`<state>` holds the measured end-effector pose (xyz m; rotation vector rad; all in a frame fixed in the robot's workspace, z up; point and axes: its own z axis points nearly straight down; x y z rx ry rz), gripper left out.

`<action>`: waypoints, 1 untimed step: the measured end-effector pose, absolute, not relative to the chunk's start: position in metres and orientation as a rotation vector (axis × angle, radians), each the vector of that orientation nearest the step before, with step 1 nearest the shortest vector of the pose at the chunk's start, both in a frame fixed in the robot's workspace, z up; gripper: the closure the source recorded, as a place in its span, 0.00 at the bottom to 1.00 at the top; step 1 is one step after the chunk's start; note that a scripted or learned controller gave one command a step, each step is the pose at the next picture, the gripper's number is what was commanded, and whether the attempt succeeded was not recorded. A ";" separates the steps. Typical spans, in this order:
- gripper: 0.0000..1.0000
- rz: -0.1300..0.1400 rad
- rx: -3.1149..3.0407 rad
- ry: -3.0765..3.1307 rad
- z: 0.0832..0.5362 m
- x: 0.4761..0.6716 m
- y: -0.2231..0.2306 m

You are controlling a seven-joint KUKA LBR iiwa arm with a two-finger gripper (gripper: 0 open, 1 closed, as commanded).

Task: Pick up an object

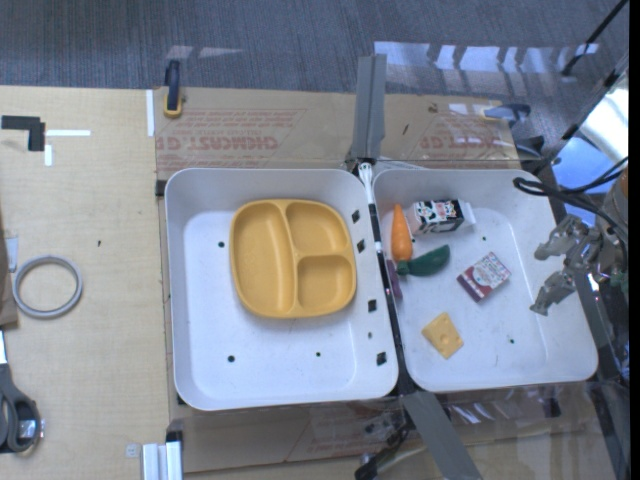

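In the right bin (560, 363) lie an orange carrot (400, 233), a black-and-white milk carton (440, 214), a green pepper-like piece (427, 261), a small red box (484, 275) and a yellow cheese wedge (442, 334). A thin purple item (394, 280) rests against the bin's left wall. My gripper (538, 282) hovers at the right side of this bin, to the right of the red box. It is open, with one finger (556, 241) above the other and nothing between them.
The left bin (200, 368) holds a yellow divided plate (294, 258). A grey tape ring (44, 286) lies on the bench at far left. Cables and the arm's wrist crowd the right bin's right edge.
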<state>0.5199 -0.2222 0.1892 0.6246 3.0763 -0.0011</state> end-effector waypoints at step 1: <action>0.00 -0.001 0.967 2.978 0.100 0.539 -0.189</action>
